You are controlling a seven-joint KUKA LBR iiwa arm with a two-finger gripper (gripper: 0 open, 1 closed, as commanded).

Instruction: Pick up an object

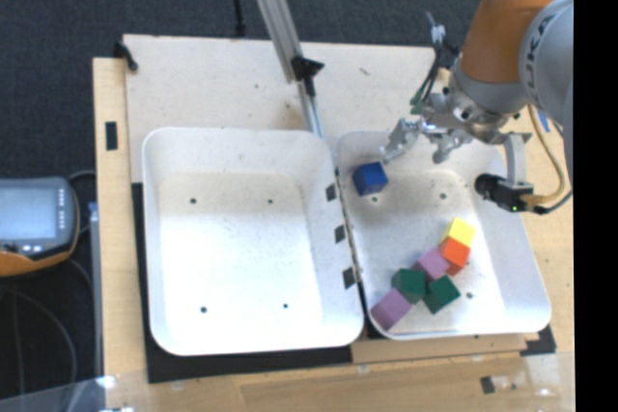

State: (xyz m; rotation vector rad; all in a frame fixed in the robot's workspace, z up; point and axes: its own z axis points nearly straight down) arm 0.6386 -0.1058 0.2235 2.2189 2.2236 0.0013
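A blue block (369,178) lies near the back left corner of the right bin (502,236). Near that bin's front sits a cluster of blocks: yellow (462,233), orange (455,252), pink-purple (433,262), two dark green (409,284) (441,293) and a lilac one (391,307). My gripper (421,142) hangs over the bin's back part, up and to the right of the blue block, its fingers (397,143) spread open with nothing between them.
The left bin (241,236) stands beside the right one. A slanted metal pole (275,10) rises from the back of the bench between the bins. A small screen device (37,217) sits off the bench at the left.
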